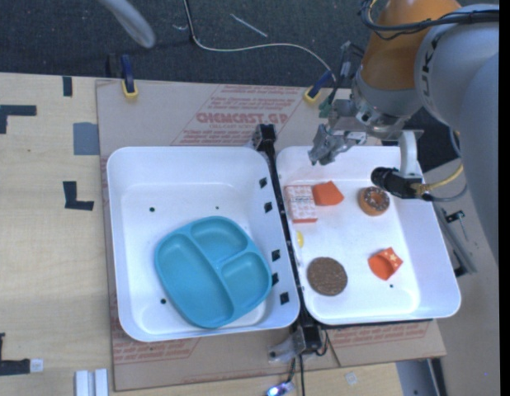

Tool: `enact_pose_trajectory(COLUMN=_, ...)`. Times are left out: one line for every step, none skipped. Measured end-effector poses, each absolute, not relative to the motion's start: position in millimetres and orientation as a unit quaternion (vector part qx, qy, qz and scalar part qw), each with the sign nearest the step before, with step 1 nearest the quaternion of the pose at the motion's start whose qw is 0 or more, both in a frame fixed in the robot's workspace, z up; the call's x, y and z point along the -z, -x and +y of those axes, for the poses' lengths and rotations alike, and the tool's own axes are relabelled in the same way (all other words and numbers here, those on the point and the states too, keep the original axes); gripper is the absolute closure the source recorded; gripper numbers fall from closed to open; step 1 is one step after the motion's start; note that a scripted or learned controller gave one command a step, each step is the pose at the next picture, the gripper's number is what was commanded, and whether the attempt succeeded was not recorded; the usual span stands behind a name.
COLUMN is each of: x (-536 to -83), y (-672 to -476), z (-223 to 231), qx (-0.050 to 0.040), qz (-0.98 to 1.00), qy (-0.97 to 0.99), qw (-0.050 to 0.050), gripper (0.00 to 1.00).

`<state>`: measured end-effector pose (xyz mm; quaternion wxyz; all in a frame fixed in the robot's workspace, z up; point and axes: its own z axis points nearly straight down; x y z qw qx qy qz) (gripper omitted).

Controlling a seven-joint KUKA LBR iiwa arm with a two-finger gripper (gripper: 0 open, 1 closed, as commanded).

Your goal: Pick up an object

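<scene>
An orange block (328, 193) lies in the right bin (436, 304), touching a small white-and-red carton (300, 204) on its left. The gripper (325, 150) hangs just above them over the bin's far edge — open or shut, I cannot tell. Nearby lie a donut (375, 200), a brown disc (327, 275) and an orange wedge (385, 263). A blue divided tray (212, 270) sits in the left bin (131, 172).
</scene>
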<state>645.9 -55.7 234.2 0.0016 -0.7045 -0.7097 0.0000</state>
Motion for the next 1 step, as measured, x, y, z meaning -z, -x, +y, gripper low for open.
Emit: enact_pose_trajectory(x=-239.1, y=-630.9, z=2.8, qx=-0.0001, qz=-0.710, qy=0.705, qw=0.002, gripper=1.00)
